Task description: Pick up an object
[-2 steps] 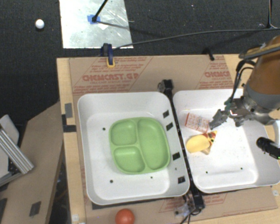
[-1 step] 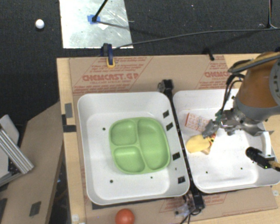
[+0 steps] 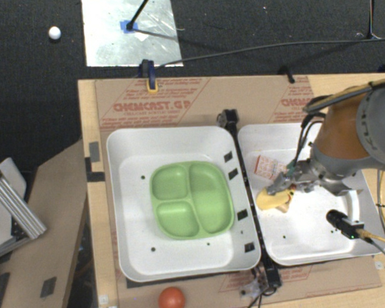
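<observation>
While the gripper hangs low inside the right bin, its tip sits right at the near end of a yellow object. This is a soft-edged, banana-coloured piece lying on the bin floor, and it stretches away from the tool toward the wall between the two bins. Whether the tool is open, closed or already clamped on that piece cannot be told, because the wrist and its fittings cover the tip. Nothing shows plainly as gripped, so I judge the step in hand to be the approach or the closing on a target, not yet the lift.

A little beyond the tip, to one side of the yellow object, lies a small pink-and-white packet. It is near the yellow object but seems apart from it. The next move calls for a firm close on the yellow object alone, then a straight rise. There is little room on the side where the dividing wall stands close, and the packet could be dragged along.

Farther from the tool, across that wall, a green plate with compartments rests in the left bin. Farther still, off the bins and well apart from the arm, an orange ball sits on the bench.
</observation>
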### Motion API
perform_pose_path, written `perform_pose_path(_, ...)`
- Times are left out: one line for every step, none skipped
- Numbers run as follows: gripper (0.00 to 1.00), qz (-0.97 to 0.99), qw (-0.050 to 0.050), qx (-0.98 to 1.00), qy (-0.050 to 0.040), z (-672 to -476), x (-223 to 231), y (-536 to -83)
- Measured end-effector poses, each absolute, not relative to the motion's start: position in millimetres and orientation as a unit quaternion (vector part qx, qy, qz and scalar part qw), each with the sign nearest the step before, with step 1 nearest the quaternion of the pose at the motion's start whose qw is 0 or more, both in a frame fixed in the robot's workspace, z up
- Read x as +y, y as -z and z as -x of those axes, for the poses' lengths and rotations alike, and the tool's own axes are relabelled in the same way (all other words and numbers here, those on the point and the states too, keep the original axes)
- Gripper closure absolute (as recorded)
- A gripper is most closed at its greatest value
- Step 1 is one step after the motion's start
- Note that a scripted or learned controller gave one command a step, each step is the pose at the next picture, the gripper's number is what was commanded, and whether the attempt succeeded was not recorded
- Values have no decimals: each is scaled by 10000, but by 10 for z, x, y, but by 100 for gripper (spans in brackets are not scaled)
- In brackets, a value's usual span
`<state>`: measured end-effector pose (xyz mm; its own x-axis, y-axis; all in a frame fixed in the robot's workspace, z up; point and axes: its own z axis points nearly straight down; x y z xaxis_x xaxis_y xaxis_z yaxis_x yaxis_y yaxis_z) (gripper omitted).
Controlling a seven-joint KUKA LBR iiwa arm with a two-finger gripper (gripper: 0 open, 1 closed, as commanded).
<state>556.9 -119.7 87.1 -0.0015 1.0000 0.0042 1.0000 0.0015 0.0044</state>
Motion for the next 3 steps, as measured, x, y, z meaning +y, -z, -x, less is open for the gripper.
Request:
perform_pose_path(100,-7062,60,7079,-50,-5596,-1212,-1012)
perform_pose_path(100,-7056,16,7086,-13,-5581,-1130,-1487)
perform_pose_path(100,-7054,28,7088,-20,-5585,-1084,-2118)
